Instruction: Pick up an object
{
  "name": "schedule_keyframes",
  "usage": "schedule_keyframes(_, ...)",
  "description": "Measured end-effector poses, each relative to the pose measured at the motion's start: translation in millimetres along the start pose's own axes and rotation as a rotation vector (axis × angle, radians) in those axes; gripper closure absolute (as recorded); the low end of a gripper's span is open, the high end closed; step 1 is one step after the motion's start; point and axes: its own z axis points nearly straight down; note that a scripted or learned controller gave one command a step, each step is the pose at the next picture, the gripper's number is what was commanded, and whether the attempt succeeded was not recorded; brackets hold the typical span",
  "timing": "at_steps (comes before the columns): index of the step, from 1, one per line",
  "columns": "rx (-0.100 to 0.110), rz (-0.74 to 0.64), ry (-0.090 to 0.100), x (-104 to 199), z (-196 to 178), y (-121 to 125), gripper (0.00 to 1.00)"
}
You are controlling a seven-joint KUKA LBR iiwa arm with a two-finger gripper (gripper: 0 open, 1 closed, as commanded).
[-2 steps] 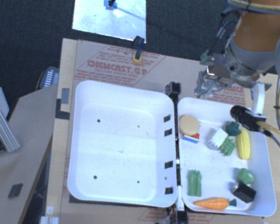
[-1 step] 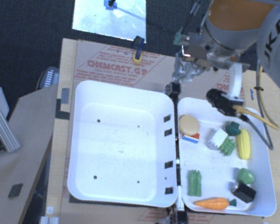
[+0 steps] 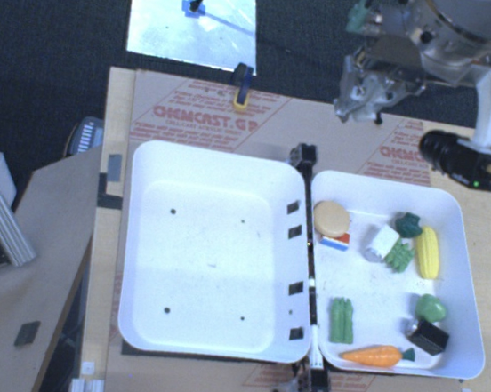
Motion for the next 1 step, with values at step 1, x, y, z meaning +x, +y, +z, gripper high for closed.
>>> schedule_keyframes(1, 0.028, 0.002, -0.008, 34.0, 121.9, -22.9, 1.00)
